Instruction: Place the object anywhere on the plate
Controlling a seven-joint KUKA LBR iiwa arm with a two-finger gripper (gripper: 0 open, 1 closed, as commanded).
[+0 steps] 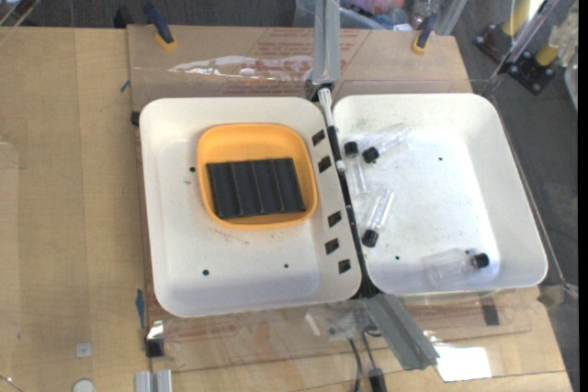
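Several clear vials with black caps [378, 208] lie scattered in the right white bin [514, 188], none yet moved. The orange plate [213, 147] sits in the left white bin [165, 262], holding a black ridged block [255, 187] but no vial. So the task looks unstarted: a vial must be picked and carried left across the divider. With no gripper beside the vials, its state cannot be told.

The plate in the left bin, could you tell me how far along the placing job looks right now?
Possibly done: a black ridged object already lies on the orange plate in the left bin. Nothing looks in hand. Clear vials with black caps lie in the right bin; whether any of them should be placed too cannot be told.
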